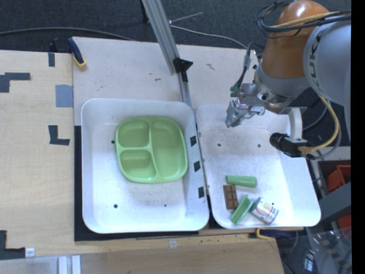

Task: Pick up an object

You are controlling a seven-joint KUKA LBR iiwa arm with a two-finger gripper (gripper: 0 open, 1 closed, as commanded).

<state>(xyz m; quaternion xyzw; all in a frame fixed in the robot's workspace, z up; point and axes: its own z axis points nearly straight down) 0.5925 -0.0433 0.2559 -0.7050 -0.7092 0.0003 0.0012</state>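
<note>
The right bin (268, 153) holds a cluster near its front edge: a green cylinder (241, 181) lying sideways, a brown chocolate-like bar (230, 196), a second green piece (241, 209) set at a slant, and a small tin can (264, 212) on its side. My gripper (234, 119) hangs over the far left part of the right bin, well behind these objects and apart from them. Nothing shows between its fingertips.
A green divided plate (151, 149) lies in the left bin (100, 170). A slanted metal pole (165, 36) crosses the bench toward the bins' shared wall. A blue and yellow tool (77, 52) lies at the bench's far left corner.
</note>
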